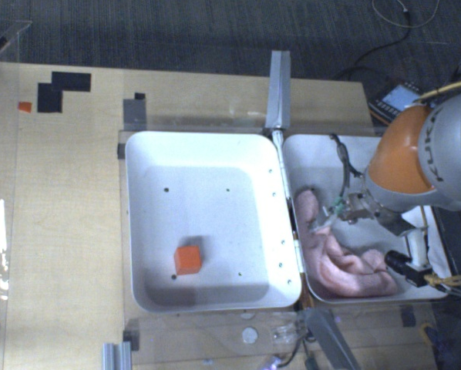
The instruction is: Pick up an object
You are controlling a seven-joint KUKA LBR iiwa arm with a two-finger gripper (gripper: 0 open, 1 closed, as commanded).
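- Reaching in from the right, the arm hangs low over the right bin, its orange band plain to see above the wrist.
- Its gripper sits down among the pink, sausage-like soft object that curls across the floor of that bin.
- From where I stand, the tip of the gripper looks to be touching or just above the upper part of that pink thing, near its left limb that runs up along the bin's left wall.
- How wide the gripper stands I cannot tell; the wrist and its cabling crowd the spot, and nothing is clearly clamped.
- So the pick looks unfinished to me: the pink object lies flat on the bin floor, not lifted, and I would judge this to be the approach or the moment of grasping.
- What is left, by my reckoning, is a firm closing on the soft body and a lift clear of the bin.
- Over in the left bin, a small orange cube sits alone near the front, well apart from the gripper and untouched.
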